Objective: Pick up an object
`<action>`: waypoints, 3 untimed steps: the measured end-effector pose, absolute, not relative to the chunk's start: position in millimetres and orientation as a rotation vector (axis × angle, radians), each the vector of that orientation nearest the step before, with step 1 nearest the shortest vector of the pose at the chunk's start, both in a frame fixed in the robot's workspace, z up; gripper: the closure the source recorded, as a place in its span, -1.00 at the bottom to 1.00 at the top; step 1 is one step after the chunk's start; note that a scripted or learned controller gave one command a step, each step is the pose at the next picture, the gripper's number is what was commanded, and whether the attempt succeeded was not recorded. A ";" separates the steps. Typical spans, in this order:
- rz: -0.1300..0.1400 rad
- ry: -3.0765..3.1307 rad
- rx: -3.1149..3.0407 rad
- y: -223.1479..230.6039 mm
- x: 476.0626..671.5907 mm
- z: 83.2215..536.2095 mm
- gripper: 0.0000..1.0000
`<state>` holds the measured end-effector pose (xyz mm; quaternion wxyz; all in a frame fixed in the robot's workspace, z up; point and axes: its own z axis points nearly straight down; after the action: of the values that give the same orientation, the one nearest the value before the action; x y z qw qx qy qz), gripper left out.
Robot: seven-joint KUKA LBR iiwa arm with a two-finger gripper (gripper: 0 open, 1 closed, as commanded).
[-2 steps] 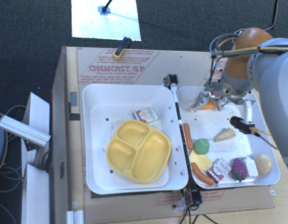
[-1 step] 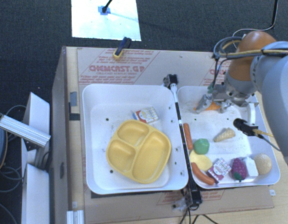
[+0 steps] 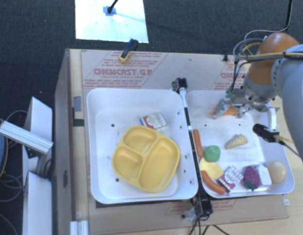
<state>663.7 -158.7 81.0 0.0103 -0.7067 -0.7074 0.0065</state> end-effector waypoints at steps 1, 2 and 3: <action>0.000 -2.225 -2.221 -195.0 617.1 84.8 -1.00; 0.020 -2.213 -2.204 -153.6 664.2 81.3 -1.00; 0.000 -2.225 -2.222 -197.0 611.4 84.9 -1.00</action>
<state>611.4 -197.0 84.9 -0.0012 -0.7067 -0.7076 0.0001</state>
